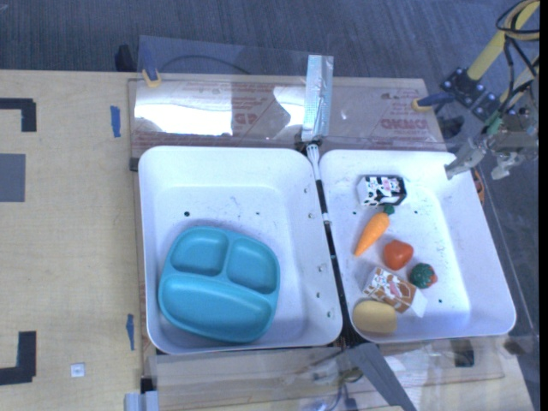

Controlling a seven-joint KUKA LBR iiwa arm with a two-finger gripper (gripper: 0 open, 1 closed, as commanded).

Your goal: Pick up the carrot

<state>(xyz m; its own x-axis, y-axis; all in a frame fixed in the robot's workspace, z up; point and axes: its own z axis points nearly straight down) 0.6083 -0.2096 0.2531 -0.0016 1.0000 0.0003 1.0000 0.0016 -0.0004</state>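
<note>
The carrot point(372, 232), orange with a green top, lies at a slant in the right bin point(479, 255), near its left wall and just below a black-and-white cow-patterned block point(381, 189). Its green end points up-right towards that block. My gripper point(469, 156) hangs over the bin's upper right corner, well to the right of and above the carrot, with nothing seen in it. Cables and wrist parts crowd around it.
Below the carrot lie a red tomato point(397, 253), a green broccoli piece point(421, 274), a small printed carton point(390, 289) and a pale yellow potato-like item point(375, 317). The left bin point(257, 178) holds a blue divided plate point(220, 282).
</note>
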